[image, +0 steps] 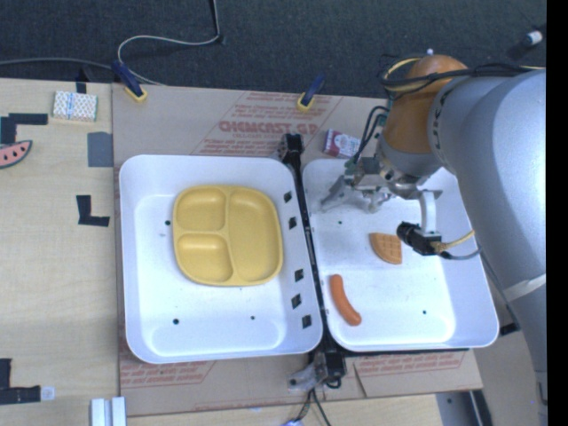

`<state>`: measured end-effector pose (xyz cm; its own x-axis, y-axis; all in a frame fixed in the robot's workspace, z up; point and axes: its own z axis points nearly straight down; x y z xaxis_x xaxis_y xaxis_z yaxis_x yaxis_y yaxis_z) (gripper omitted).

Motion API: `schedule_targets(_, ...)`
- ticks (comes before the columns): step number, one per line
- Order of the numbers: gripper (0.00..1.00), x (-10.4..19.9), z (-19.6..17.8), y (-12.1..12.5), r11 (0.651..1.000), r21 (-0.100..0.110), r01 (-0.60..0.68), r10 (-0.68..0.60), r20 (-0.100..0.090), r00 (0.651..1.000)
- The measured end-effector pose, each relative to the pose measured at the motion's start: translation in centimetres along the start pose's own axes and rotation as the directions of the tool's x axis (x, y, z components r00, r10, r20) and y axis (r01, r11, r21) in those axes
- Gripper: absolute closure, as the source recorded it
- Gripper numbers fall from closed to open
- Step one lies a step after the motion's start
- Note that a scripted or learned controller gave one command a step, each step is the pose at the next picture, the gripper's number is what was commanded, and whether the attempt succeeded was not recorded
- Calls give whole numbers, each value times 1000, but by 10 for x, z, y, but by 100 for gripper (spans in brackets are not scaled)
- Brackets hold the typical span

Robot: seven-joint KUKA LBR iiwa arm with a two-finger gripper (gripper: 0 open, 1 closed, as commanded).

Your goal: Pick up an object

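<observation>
lighting is reading even and fairly bright across the surface (62,238), coming diffusely from overhead. the two white bins (146,327) are bordering on overexposure, their floors washing out toward the rims. the yellow plate (228,235) is casting a thin soft shadow at its lower edge. the arm's grey shell (506,167) is showing a broad soft sheen and is looking slightly soft in focus. the dark floor (311,16) at top is rendering dim. overall sharpness is running moderate, with compression softening fine print on the cardboard (257,127).
</observation>
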<state>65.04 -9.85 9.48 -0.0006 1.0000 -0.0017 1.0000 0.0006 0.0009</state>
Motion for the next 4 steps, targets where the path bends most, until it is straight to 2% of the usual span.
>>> schedule_targets(1, 0, -4, 9, -33, 1000, -1, 1, -1, -1, 1000)
schedule_targets(2, 100, -5, -1, -33, 1000, -3, 1, -1, 0, 1000)
schedule_targets(3, 0, -5, -1, -33, 1000, -3, 0, 0, 0, 1000)
schedule_targets(4, 100, -4, -10, -33, 1000, -2, 1, -1, -1, 1000)
